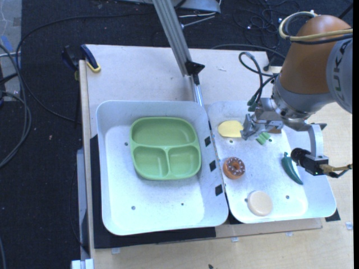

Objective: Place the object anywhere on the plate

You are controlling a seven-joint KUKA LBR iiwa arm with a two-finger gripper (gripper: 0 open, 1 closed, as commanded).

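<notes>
From my console I see the hand (pixel 257 129) low over the right bin (pixel 314 203), just beside a flat yellow oval piece (pixel 229 129) at the bin's far left; I cannot tell whether it grips anything. A glazed brown doughnut (pixel 234 167) lies near the bin's left wall, a smooth cream disc (pixel 260 203) toward the near edge, and a curved green pepper-like piece (pixel 292 169) points its long axis toward the near right. The green three-compartment plastic plate (pixel 166 148) sits in the left bin (pixel 112 206) on the desk (pixel 134 72).
</notes>
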